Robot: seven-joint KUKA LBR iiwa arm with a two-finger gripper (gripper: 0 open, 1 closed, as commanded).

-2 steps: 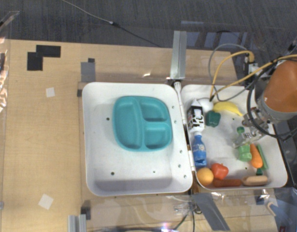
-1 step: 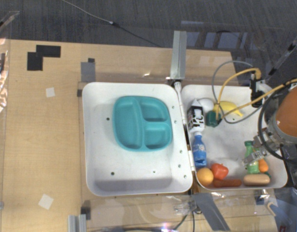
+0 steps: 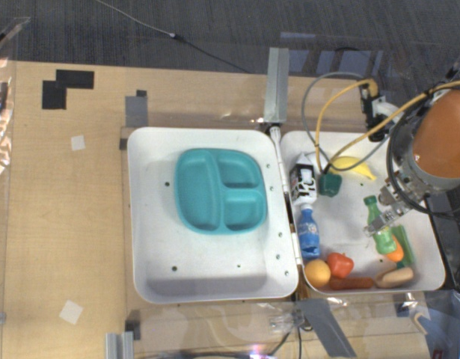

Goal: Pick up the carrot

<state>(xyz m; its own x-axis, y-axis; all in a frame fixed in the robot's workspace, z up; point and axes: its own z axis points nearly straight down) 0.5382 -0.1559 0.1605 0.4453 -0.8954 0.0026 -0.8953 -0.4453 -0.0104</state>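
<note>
We are seeing the carrot (image 3: 395, 254) lying in the right bin (image 3: 349, 200) near its right wall, its orange end peeking out beside a green bottle (image 3: 380, 226) that is covering part of it. The pincer (image 3: 390, 204) is hanging just above that bottle, mostly hidden under the arm's orange band (image 3: 441, 145), so we cannot tell how it is set. The left bin (image 3: 151, 223) is holding a teal divided plate (image 3: 220, 190). On the counter (image 3: 57, 223), black patches are showing.
</note>
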